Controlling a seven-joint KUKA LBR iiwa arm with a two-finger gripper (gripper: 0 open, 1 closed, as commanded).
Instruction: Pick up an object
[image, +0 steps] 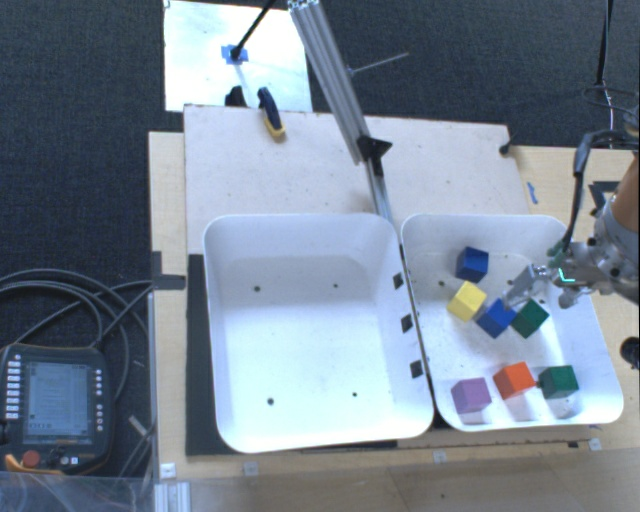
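The left bin (300, 330) is the largest thing on the bench, a shallow white tray showing a few dark specks on its floor. The right bin (590, 340) sits just beside it, the two rims touching along a seam marked with small black tabs, and serves here as the landmark.

Above the right bin's far rim, a slanted metal pole (335, 85) runs up toward the top of the view. Well to the left of both bins, a teach pendant (55, 405) lies on the dark floor with its cables looped above it.

The arm reaches over the right bin's right rim, and the gripper (522, 288) hangs low inside the bin, right above a blue cube (496, 318) and a dark green cube (530, 319) that sit touching one another near the bin's middle. How far its jaws stand apart, and whether anything sits between them, cannot be told.

Inside the right bin, a second blue cube (472, 264) rests toward the far rim, with a yellow cube (466, 300) just beside the central pair on their left. Along the near rim stand a purple cube (471, 395), an orange cube (515, 380) and a green cube (558, 381), in a row left to right.
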